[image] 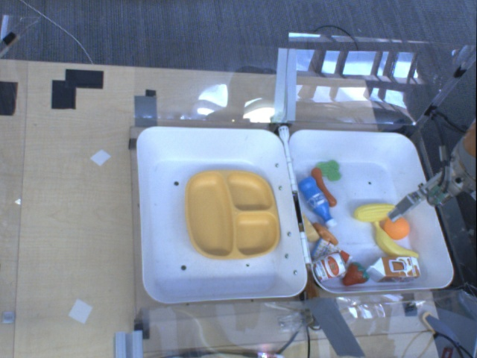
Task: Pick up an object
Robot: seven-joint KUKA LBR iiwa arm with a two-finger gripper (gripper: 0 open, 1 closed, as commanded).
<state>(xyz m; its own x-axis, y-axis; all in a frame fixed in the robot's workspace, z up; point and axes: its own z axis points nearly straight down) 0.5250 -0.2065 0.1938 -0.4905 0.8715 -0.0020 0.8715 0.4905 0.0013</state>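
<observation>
My gripper point(395, 215) reaches into the right bin point(373, 151) from the right, its tip just above an orange ball point(398, 229) and touching or nearly touching it. A yellow banana point(372, 212) lies right beside the tip on the left. A second yellow piece point(390, 244) curves under the ball. Nothing visibly hangs from the gripper.
Further left in the right bin lie a blue bottle point(316, 198), a carrot with green top point(326, 174), a small can point(330, 265), a strawberry point(355, 274) and a juice carton point(396, 268). The left bin point(160, 200) holds a yellow divided plate point(231, 213).
</observation>
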